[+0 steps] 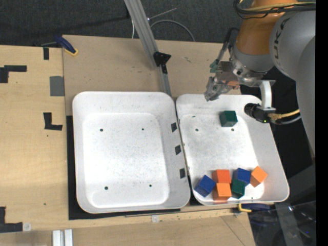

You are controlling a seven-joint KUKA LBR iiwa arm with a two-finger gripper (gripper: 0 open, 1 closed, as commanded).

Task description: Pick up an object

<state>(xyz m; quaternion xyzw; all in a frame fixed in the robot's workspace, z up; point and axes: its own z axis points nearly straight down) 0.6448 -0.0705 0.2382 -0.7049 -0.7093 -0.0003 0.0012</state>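
- The dark green cube sits alone on the floor of the right bin, near its far end and well apart from the other blocks.
- It looks small, rigid and light, with flat faces; my guess is that two opposite side faces give the surest hold.
- The cluster of blue, orange and green blocks is packed tight at the near rim, which looks harder to grip.
- The claw hangs above the far rim, up and left of the cube; whether it is open or closed I cannot tell.
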